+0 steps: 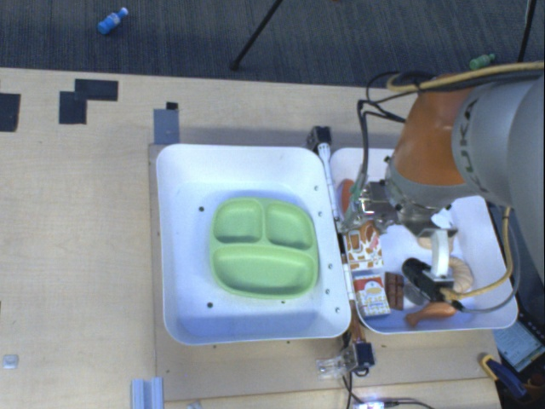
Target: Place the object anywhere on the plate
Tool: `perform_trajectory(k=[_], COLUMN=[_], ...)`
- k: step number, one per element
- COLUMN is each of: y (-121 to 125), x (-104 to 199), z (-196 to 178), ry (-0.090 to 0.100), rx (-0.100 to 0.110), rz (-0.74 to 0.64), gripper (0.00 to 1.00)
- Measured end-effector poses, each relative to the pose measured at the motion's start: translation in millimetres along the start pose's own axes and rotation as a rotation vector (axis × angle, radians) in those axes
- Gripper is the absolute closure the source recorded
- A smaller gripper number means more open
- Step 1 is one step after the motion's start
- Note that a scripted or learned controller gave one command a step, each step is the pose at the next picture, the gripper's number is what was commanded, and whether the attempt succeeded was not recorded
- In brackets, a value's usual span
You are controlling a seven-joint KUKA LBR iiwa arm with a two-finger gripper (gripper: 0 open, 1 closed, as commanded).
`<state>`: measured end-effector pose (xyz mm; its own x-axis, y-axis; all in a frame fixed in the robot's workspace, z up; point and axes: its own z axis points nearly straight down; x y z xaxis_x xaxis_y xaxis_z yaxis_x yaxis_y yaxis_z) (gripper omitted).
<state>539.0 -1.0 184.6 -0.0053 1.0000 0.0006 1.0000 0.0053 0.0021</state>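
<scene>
Camera view. At centre, inside the left bin, a green plate with three compartments, nothing on it. At 3 o'clock from the plate, the right bin, with the grey arm above it. Gripper low over this bin's 9 o'clock side, close to the wall between the bins; spread or pressed together, not possible to tell, and nothing seen pinched. Just at 6 o'clock from the gripper, a small printed carton, lying flat, apart from the plate; likely the thing to move. At 3 o'clock from the carton, just beside it, a brown bar. Judged light and stiff, but with thin walls and a smooth print, so a little slippery. Best to take it across the two long edges near the middle, with moderate force, avoiding the bar.
</scene>
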Motion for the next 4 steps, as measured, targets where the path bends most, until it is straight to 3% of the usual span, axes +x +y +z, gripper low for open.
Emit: perform_trajectory(k=[1,2,4], y=[0.0,50.0,49.9], x=[0.0,-45.1,-44.7], z=[-0.1,0.0,0.1], ry=[0.0,-0.001,-0.001], rx=[0.0,-0.001,0.0], rz=[0.0,0.002,0.001], gripper=[0.0,0.0,0.0])
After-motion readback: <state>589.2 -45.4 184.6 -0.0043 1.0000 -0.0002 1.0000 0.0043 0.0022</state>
